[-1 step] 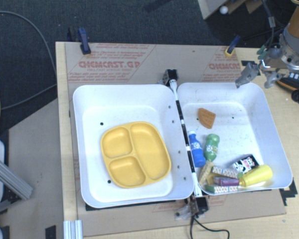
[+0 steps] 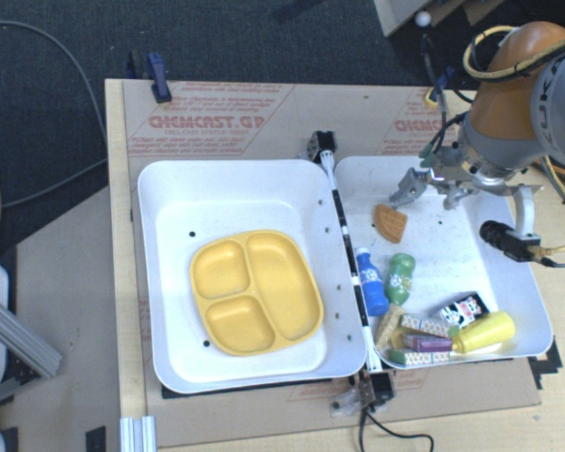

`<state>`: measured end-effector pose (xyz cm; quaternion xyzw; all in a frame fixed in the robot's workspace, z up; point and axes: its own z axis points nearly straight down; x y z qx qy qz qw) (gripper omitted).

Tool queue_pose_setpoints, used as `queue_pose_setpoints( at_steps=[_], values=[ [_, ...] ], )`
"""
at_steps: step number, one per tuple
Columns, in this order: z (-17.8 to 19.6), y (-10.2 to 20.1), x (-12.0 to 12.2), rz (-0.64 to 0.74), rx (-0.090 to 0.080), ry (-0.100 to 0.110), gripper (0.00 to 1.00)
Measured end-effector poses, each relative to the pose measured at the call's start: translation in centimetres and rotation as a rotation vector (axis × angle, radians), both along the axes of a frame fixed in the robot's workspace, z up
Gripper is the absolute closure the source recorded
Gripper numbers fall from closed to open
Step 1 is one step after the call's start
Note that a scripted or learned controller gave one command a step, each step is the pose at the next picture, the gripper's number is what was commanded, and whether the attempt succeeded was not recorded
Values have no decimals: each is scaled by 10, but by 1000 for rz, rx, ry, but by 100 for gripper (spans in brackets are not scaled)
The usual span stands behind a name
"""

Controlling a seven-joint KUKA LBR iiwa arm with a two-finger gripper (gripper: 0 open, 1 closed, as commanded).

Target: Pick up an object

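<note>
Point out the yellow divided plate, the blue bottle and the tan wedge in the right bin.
yellow divided plate (image 2: 255, 292), camera view, on the ridge where its compartments meet.
blue bottle (image 2: 372, 285), camera view, mid-body.
tan wedge (image 2: 390, 223), camera view, centre of its top face.

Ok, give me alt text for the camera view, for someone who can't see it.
A grey and orange robot arm holds its gripper over the right white bin, above a small brown piece; the bin's near end holds a blue bottle, a green bottle and a yellow object. The left white bin holds a yellow divided plate.
</note>
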<state>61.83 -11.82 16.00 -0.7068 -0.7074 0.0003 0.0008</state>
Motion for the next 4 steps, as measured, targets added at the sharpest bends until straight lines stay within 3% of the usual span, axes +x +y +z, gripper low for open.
queue_pose_setpoints(
  at_steps=[1,2,3,4],
  values=[
    [-76,28,4,0,0,2,0],
    [-65,27,5,-1,0,-2,100],
    [-8,11,-67,-2,0,0,100],
    [-9,11,-67,-1,1,1,0]
  ],
)
